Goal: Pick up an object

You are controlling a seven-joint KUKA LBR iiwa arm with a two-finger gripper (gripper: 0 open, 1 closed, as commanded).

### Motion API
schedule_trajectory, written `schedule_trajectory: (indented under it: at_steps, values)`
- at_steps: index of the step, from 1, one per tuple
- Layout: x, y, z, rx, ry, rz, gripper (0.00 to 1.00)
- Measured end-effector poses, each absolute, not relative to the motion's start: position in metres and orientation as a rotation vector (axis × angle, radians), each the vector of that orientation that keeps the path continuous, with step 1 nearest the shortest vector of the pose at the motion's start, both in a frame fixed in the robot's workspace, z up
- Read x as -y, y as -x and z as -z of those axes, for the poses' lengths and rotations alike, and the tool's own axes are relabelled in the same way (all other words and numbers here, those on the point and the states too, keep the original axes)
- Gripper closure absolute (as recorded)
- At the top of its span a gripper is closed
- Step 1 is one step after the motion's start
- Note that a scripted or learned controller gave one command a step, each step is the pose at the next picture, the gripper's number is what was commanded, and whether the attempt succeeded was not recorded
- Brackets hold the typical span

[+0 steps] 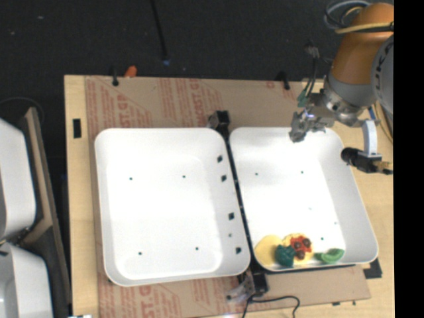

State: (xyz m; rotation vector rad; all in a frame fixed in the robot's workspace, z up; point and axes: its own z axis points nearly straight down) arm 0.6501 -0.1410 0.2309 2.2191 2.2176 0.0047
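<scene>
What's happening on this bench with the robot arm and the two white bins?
A grey and orange robot arm reaches in from the right, its pincer over the far edge of the right bin. Nothing is seen in the pincer. The things to pick, a small cluster of toys in yellow, green, teal and red, lie bunched at the right bin's near edge, well away from the pincer. The left bin sits alongside.

You have a small heap of objects [296, 250] in the right bin [344, 197], pressed into its near edge: a pale yellow flat piece [266, 247] on the left, a dark teal lump [285, 257] beside it, a red and dark cluster [301, 244] above, and a green piece [331, 255] at the right end
</scene>
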Motion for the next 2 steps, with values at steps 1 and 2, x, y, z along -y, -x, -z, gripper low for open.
schedule_trajectory:
  at_steps: [1,2]
  values:
    - [0.083,-0.643,-0.225,-2.225,-2.217,-0.002,1.0]
    - [0.029,-0.635,-0.239,-2.225,-2.217,-0.004,1.0]
